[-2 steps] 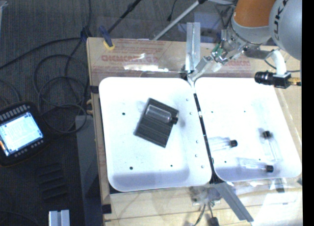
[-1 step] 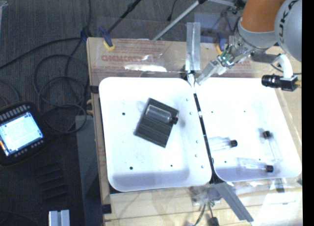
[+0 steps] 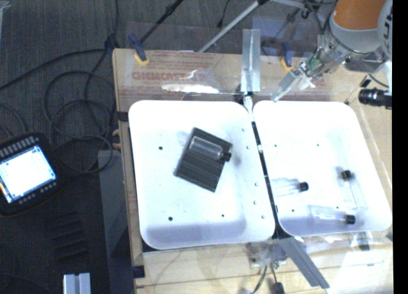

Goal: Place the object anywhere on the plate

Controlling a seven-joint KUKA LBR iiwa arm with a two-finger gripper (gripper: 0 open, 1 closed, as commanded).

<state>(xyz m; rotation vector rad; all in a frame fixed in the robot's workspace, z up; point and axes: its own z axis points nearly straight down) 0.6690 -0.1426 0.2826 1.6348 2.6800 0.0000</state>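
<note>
A dark grey square plate (image 3: 199, 170) lies tilted in the middle of the left white bin (image 3: 148, 178). A clear vial with a black cap (image 3: 210, 148) rests on the plate's upper part. Three more clear vials with black caps lie in the right bin (image 3: 306, 133): one near its left side (image 3: 290, 187), one at the right (image 3: 349, 185) and one near the front (image 3: 331, 214). My gripper (image 3: 282, 94) hangs above the back edge of the right bin, slanting down and to the left, well away from the plate and every vial. Nothing shows in it.
A metal divider post (image 3: 250, 63) stands behind the seam between the bins. Cables and a lit pendant (image 3: 25, 173) lie on the floor to the left. Tripod legs cross behind the bench.
</note>
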